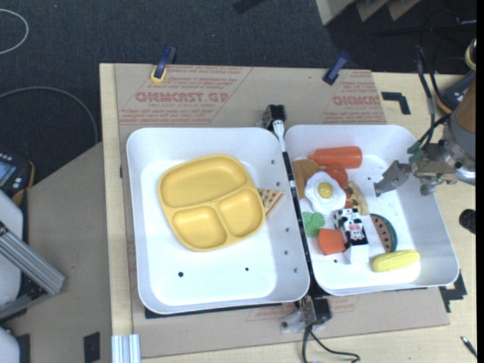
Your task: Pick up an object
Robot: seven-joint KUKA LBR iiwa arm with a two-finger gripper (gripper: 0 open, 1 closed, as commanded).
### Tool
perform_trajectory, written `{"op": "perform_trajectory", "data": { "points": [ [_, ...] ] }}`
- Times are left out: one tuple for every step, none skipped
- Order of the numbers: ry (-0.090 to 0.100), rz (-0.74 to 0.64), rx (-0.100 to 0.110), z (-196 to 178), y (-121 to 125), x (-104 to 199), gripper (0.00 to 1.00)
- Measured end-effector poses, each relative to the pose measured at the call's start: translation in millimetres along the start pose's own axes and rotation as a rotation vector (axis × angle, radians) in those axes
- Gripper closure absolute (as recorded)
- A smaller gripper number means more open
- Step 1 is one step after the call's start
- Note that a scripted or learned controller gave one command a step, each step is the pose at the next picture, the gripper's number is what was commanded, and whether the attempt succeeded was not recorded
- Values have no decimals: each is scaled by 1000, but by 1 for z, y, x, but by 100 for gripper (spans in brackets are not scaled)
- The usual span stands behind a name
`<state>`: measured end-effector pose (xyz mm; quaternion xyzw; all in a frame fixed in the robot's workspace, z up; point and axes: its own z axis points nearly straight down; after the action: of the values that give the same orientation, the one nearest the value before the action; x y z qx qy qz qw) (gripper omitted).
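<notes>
My gripper (403, 185) hangs over the right side of the right bin (428, 230), with its fingers open and nothing between them. To its left, in that bin, lies a heap of toy food: a red-orange sausage (336, 156), a fried egg (325, 190), a green piece (312, 222), an orange cube (330, 241), a small black-and-white item (353, 229), a watermelon slice (385, 233) and a yellow corn cob (395, 261). The gripper stands apart from all of them.
The left bin (145, 153) holds a yellow divided plate (212, 201), with a small waffle piece (271, 200) by its right edge. A black clip (275, 115) sits at the top of the seam between the bins. Cables run along the bench's right side.
</notes>
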<state>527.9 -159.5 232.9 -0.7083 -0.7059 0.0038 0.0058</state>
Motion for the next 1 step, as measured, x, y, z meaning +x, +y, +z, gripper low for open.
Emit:
{"op": "perform_trajectory", "data": {
  "points": [
    [-3, -3, -14, -7, 3, 0, 0]
  ]
}}
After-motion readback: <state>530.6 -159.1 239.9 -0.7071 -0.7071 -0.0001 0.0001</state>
